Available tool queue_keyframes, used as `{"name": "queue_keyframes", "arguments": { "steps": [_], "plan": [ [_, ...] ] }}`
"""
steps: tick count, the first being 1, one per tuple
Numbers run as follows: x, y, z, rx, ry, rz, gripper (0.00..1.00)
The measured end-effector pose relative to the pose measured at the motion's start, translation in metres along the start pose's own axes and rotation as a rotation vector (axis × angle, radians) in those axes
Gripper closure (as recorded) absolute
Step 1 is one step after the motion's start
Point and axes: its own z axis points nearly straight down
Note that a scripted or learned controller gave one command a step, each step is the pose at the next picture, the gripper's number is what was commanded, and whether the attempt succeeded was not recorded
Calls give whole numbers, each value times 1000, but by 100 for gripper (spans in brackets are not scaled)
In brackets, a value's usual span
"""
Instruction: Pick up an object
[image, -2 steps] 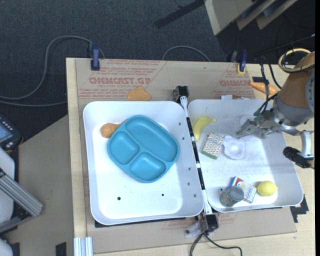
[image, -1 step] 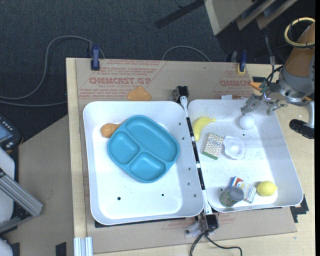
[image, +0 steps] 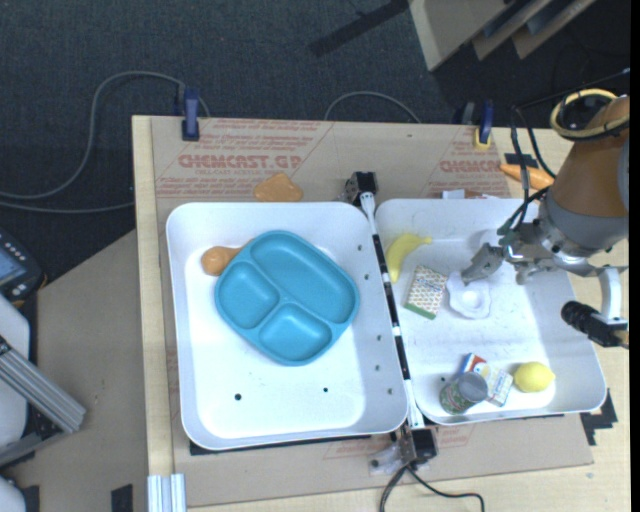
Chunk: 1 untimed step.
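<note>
Nearest the camera, a small can and a yellow lemon lie at the right bin's front edge. Farther back in that bin, the hand hovers with fingers spread, gripping nothing, just above a white cup, with a patterned packet and banana beside it.

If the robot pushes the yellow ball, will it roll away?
Probably. The ball looks round and smooth, so a nudge could send it rolling. It lies close to the bin's rim, which would likely stop it. It may also slip from the fingers.
</note>
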Motion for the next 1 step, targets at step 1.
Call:
{"name": "queue_keyframes", "arguments": {
  "steps": [1],
  "plan": [
    [70, 41, 58, -7, -1, -6, 0]
  ]
}}
